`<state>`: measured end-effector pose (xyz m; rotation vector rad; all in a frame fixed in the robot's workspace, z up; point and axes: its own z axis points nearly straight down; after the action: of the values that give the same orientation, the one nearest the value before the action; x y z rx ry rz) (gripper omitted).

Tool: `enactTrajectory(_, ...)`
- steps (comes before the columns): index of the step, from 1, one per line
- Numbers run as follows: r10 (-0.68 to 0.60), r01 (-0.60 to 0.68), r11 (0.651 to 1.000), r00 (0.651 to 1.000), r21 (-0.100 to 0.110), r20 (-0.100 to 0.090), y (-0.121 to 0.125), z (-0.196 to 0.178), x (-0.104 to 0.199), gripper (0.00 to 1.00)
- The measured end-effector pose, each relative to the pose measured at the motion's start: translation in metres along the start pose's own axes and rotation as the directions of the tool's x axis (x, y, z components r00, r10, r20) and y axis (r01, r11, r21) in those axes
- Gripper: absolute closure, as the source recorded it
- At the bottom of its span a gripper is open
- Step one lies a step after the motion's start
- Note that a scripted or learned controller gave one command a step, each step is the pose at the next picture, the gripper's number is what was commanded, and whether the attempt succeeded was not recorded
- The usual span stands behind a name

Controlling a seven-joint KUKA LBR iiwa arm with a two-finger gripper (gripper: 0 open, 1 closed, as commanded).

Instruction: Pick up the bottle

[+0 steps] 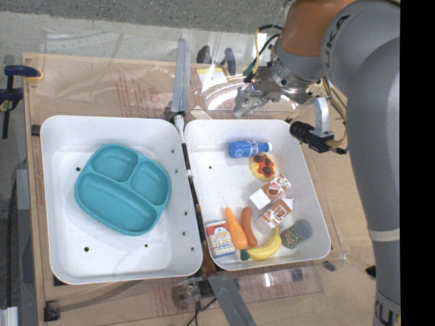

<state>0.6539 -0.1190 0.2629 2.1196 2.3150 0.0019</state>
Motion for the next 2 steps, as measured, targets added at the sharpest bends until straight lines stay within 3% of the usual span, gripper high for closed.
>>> enactTrajectory(1,0.000,0.000,1.000,1.000,0.001,0.000,0.000,0.000,0.000,0.00)
enactTrajectory(2,0.075,-0.075,0.997,0.997,0.006,0.000,-0.005,0.115,-0.043,0.00)
